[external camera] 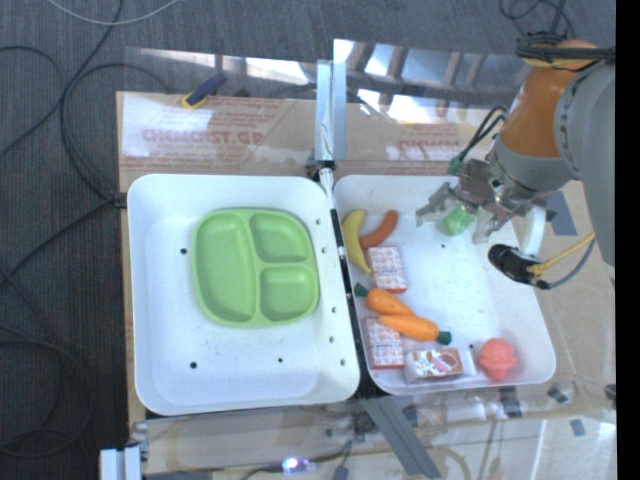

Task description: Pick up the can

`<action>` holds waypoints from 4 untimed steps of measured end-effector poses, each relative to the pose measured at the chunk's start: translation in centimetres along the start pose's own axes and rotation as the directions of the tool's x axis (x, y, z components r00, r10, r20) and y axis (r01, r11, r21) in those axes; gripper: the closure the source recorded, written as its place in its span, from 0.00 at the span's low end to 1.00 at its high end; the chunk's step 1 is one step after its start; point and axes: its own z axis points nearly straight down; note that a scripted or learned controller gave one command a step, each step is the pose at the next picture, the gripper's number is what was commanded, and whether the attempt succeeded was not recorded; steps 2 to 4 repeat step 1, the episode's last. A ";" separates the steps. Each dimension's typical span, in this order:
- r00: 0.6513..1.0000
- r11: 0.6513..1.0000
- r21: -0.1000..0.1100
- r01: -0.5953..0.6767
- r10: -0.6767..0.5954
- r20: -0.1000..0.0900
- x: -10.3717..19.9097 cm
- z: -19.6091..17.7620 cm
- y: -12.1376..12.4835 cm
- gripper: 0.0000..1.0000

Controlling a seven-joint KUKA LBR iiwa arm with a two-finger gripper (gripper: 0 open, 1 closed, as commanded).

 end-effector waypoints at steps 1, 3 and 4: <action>0.998 0.998 0.003 -0.062 0.062 -0.001 -5.1 7.5 -0.7 0.00; 0.998 0.998 0.003 -0.062 0.062 -0.001 -5.1 7.5 -0.7 0.00; 0.998 0.998 0.003 -0.062 0.062 -0.001 -5.1 7.5 -0.7 0.00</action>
